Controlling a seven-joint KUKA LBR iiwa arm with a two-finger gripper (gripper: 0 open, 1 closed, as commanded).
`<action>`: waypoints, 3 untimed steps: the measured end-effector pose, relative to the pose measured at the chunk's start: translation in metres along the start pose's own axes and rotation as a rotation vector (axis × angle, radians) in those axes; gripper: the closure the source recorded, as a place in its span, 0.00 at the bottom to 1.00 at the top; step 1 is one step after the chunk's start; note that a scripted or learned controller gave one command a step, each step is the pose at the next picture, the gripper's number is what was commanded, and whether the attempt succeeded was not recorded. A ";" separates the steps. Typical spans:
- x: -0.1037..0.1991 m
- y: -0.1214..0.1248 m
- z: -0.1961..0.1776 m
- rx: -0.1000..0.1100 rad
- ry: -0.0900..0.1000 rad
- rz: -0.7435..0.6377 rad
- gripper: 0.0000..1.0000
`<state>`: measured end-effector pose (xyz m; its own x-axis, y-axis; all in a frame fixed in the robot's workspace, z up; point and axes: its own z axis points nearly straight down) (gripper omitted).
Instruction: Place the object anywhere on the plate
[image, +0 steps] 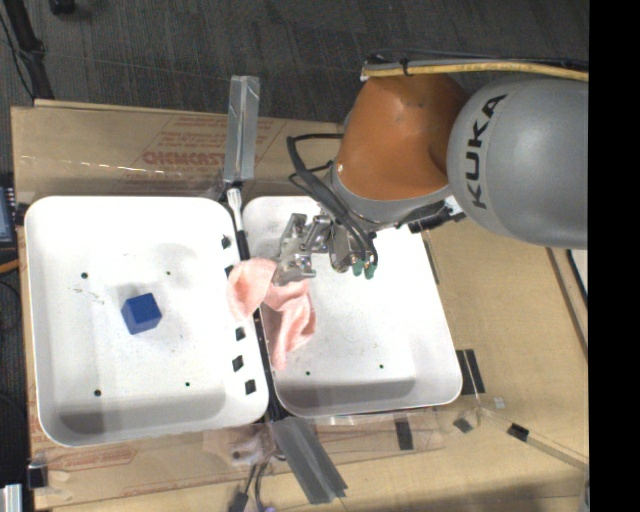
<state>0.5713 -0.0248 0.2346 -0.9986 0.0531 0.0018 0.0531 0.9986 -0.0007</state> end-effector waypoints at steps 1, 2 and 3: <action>0.020 0.042 -0.008 0.000 0.001 -0.060 1.00; 0.048 0.084 -0.014 0.000 0.000 -0.063 1.00; 0.074 0.127 -0.005 0.001 0.000 -0.063 1.00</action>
<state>0.5036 0.1055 0.2392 -0.9999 -0.0101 0.0018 -0.0101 0.9999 -0.0012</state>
